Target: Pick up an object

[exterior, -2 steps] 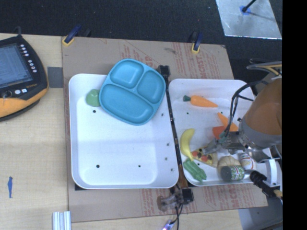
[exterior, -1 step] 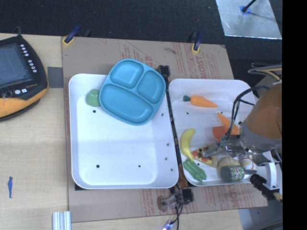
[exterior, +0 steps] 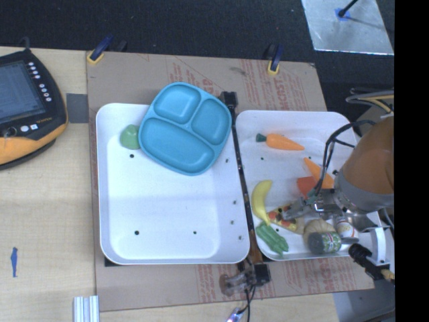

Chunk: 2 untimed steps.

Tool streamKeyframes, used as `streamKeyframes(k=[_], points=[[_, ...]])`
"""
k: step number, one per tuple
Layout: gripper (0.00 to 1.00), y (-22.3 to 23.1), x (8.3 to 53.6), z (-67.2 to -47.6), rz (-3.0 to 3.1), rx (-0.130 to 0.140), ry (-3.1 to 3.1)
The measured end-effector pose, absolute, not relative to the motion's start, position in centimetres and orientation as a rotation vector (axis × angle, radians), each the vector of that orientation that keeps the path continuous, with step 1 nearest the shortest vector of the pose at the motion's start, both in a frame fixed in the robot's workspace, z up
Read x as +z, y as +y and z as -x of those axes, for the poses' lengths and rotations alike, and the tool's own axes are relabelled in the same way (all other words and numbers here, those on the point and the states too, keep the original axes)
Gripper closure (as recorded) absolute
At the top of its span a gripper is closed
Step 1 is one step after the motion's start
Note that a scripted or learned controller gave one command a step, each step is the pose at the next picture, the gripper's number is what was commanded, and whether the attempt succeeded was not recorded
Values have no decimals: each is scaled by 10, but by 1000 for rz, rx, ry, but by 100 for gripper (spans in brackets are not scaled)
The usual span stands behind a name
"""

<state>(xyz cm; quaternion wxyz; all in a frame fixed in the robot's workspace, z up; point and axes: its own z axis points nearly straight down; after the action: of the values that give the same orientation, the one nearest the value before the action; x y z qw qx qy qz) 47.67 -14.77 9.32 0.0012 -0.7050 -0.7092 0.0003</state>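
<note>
The right bin holds a pile of toy food. A carrot lies near its far side and a yellow banana along its left wall. A green vegetable rests at the near left corner. An orange wedge and a red piece sit mid-bin. A dark can-like object lies on its side near the front rim, next to a beige lump. My gripper hangs low over this clutter at the bin's near right, just above the beige lump and the can.
In the left bin, a blue divided plate leans over the far rim, with a green round item tucked beside it. A teach pendant lies on the bench at far left. Cables loop beside the arm.
</note>
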Motion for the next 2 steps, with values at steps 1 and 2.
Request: streamKeyframes(k=[1,2], points=[[0,-145,93,-477,2214,1,-2227],[0,-135,93,-477,2215,1,-2228]])
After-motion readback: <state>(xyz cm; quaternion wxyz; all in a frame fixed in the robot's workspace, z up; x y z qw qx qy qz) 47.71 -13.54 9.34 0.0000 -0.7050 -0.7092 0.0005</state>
